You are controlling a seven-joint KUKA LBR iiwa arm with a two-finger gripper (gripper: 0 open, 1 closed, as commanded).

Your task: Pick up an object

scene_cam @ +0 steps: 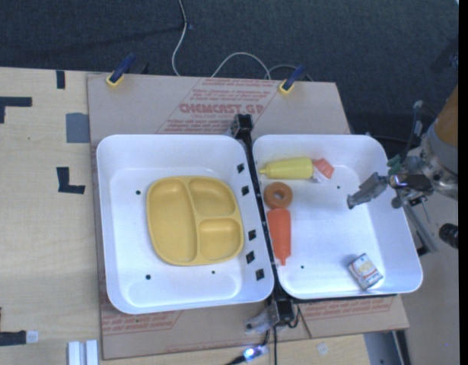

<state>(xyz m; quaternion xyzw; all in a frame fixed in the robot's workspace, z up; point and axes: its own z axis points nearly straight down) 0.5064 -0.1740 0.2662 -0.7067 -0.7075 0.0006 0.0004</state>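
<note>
Gripper (370, 191) sits over the right bin's (386, 276) right half, above bare white floor. Below it and to its left the floor stays open. Obstacles: small box (365, 271) well below the gripper near the bin's front wall; yellow bottle (287, 168) and pink piece (323, 169) up-left; brown ring (278, 195) and orange carrot (280, 235) far left against the divider (253, 196). Bin's right rim sits just beside the wrist.

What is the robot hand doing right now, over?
Hand over right bin, nothing in it. Carrot, donut, yellow bottle, small box lying untouched. Path clear.
</note>
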